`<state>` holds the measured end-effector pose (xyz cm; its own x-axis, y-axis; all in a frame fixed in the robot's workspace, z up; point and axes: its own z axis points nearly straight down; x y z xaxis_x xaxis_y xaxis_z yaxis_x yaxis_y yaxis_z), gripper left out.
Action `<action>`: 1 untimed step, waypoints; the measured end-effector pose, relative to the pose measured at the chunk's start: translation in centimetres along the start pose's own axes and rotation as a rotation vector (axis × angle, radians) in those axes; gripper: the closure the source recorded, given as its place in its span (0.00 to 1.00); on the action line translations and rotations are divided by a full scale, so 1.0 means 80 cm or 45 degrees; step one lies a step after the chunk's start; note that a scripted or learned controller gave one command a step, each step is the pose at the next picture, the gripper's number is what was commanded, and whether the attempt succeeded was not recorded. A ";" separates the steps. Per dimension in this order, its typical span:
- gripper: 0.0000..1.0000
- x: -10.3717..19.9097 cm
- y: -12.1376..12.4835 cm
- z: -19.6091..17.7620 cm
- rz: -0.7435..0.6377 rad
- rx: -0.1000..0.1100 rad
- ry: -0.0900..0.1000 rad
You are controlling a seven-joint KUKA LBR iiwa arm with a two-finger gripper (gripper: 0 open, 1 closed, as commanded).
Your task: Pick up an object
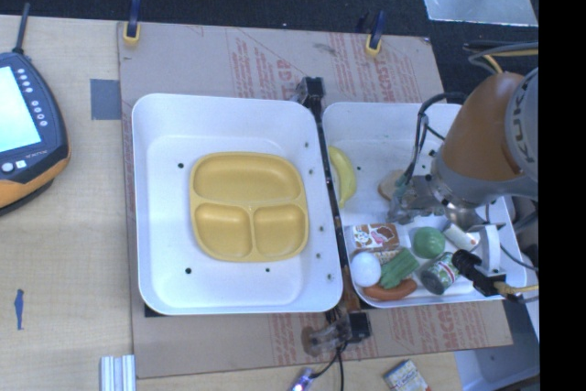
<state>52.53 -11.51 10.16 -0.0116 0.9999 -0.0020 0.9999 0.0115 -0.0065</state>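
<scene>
Right now the arm reaches into the right bin from the right side, its orange-banded wrist low over the clutter. The end effector sits just above the heap of small things, near a tan, rounded piece at the bin's middle. Whether it is released or clenched I cannot tell (the wrist covers most of it), and nothing shows as grasped.

The candidates for picking all lie in that right bin: a yellow banana-like piece against the divider, a small printed carton, a white egg-shaped ball, a round green fruit, a darker green vegetable, a reddish sausage-like piece along the front wall, and a small can lying on its side. They crowd together, several touching.

The left bin holds a yellow divided tray, well apart from the arm.

As for progress, I judge the task to be at the approach stage: the arm is over the pile, but no object looks lifted clear. What is left is the real work, namely closing on one item among tight neighbours and raising it.
</scene>
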 end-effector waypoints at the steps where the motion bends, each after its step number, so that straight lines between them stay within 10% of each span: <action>1: 0.00 0.000 0.000 0.000 0.000 0.000 0.000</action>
<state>52.53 -11.50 10.15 -0.0115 0.9999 -0.0020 0.9999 0.0115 -0.0063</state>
